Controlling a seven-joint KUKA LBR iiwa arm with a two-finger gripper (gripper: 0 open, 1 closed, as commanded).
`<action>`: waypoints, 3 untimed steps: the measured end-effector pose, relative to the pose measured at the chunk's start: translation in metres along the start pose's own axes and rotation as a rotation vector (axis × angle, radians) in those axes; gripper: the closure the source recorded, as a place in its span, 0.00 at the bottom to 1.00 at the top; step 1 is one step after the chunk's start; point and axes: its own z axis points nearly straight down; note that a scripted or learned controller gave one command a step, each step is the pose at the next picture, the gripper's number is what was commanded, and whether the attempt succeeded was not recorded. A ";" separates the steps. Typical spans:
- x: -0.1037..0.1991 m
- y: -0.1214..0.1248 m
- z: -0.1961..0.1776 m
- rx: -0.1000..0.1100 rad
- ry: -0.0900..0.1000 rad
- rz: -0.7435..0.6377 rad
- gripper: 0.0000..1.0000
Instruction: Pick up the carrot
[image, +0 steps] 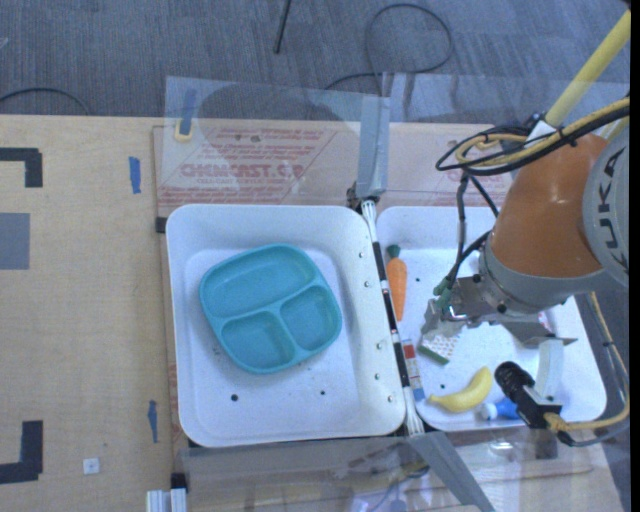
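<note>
The carrot (397, 286) is orange with a small green top pointing to the far side. It lies lengthwise against the left wall of the right bin (428, 222). My gripper (441, 318) hangs low over that bin, just right of the carrot's near end and apart from it. Nothing shows between the gripper and the carrot. The wide orange band of the arm (548, 222) hides much of the bin's right half.
A yellow banana (463, 391) lies near the right bin's front wall, with a small blue thing (494, 410) beside it. A pale flat packet (437, 348) sits under the gripper. The left bin (190, 330) holds a teal divided plate (270, 307).
</note>
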 end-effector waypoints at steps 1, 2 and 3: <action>-0.018 -0.002 -0.007 -0.002 -0.001 0.039 1.00; -0.021 0.006 -0.022 -0.001 -0.002 0.452 1.00; 0.020 0.001 0.043 0.003 0.000 0.540 1.00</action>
